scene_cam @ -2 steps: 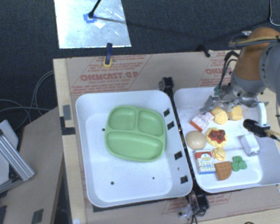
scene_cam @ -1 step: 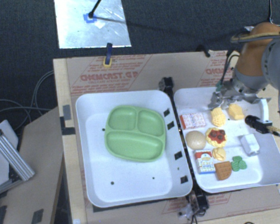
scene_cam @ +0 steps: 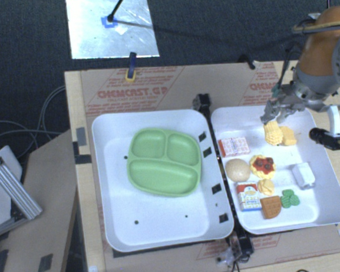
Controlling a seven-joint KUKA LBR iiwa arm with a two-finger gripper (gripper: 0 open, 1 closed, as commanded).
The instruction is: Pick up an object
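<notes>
- Cardboard-topped desk (scene_cam: 153, 83) carries two shallow white bins side by side, with dark floor behind it.
- Left white bin (scene_cam: 116, 226) holds a pale green, three-compartment plastic tray (scene_cam: 163, 161).
- Right white bin (scene_cam: 326, 201) holds small toy foods: a yellow ridged corn-like piece (scene_cam: 273, 133) near the far side, a red-and-white flat packet (scene_cam: 233, 146), a beige egg-shaped lump (scene_cam: 238, 169), a red-topped yellow disc (scene_cam: 263, 166) and a green leafy piece (scene_cam: 289, 198).
- Grey arm's claw (scene_cam: 276, 112) hangs just above the yellow ridged corn-like piece; whether it is spread or clenched I cannot tell, and nothing shows as grasped.
- Judgement: the corn piece looks light, stiff hollow plastic, likely slippery on its ridges; pinching across its narrow middle seems safest, as its neighbour lies touching on one side.
</notes>
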